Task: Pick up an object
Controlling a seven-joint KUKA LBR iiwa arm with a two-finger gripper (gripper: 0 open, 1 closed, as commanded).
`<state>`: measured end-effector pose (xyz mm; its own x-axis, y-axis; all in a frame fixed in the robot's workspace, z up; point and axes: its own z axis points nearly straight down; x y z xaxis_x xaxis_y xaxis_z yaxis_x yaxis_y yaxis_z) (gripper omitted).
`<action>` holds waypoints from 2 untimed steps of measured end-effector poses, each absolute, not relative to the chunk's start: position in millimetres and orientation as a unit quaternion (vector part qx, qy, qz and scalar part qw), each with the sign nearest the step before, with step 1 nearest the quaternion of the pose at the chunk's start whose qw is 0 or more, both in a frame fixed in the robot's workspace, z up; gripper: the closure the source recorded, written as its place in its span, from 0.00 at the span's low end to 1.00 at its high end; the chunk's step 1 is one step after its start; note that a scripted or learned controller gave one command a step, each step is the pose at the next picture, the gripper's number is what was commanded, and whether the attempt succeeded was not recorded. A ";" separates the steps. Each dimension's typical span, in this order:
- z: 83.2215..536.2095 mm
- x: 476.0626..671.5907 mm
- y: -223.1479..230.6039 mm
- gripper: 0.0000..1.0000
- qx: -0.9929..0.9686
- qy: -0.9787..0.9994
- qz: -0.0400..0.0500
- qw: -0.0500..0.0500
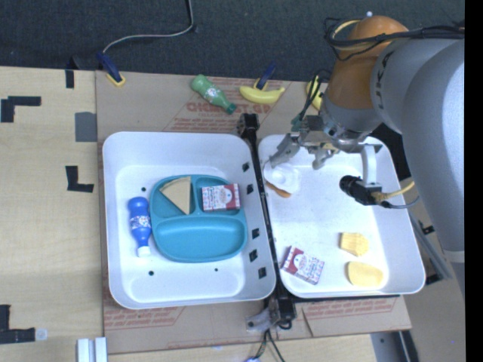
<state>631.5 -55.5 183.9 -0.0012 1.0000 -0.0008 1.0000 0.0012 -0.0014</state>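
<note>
Claw (300,151) hangs low over the far left corner of the right bin (324,217), its two fingers spread, one at each side, and nothing between them. Just under it lies one white-and-brown object (281,179) on the bin floor, near the wall. That bin also carries one red-and-white packet (303,265) near the front and two yellow pieces (355,243) at the right, one behind the other. Left bin (128,153) holds one blue divided tray (198,232) with one tan wedge (178,194) and one red-and-white carton (220,197) in it; one blue bottle (139,225) lies beside the tray. Beyond the bins, on the surface (45,202), rest one green bottle (213,93) and one banana (261,93).
</note>
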 end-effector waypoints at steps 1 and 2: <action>104.4 658.4 -103.5 0.00 -0.707 -0.707 0.002 0.001; 87.0 648.4 -101.1 0.00 -0.707 -0.707 0.000 -0.003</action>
<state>648.4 -101.1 87.0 -0.0005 1.0000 -0.0034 1.0000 0.0005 0.0044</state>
